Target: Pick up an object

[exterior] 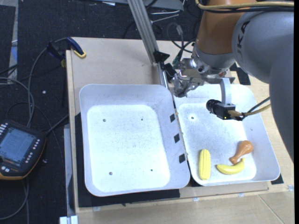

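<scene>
The tool (183, 88) hangs over the right bin's (261, 125) eleven o'clock corner; its state cannot be told. Corn (204, 164), banana (230, 168) and drumstick (242, 150) cluster at five o'clock, so it probably needs to travel there.

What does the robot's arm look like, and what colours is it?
The arm is fat, round and smooth grey, with a shiny orange band above the wrist. Yellow cables loop over the orange part. Below it sits a silver metal wrist, then the gripper, made of dark and grey metal bits. A small black part on a bracket hangs beside it, trailing a wire.
</scene>
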Robot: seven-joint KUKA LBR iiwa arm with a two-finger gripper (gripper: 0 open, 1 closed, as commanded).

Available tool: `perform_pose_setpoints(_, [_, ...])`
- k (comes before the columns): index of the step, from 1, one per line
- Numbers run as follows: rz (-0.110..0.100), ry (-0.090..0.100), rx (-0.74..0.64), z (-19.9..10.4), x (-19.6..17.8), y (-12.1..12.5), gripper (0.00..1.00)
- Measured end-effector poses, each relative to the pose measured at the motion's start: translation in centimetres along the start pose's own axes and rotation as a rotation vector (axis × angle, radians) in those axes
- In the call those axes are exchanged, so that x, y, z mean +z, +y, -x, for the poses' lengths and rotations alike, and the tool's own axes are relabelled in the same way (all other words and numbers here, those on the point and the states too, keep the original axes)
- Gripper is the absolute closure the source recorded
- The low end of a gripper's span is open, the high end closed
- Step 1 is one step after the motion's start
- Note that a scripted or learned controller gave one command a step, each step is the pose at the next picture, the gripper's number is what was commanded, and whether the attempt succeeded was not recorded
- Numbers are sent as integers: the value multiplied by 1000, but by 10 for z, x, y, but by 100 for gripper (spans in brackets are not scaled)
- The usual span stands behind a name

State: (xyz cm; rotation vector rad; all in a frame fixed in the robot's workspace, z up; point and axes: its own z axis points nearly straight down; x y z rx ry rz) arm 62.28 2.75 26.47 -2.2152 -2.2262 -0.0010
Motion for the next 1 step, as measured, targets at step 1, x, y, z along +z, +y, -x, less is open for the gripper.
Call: perform_pose_setpoints(1, [0,0,1,-44,6,-14,100])
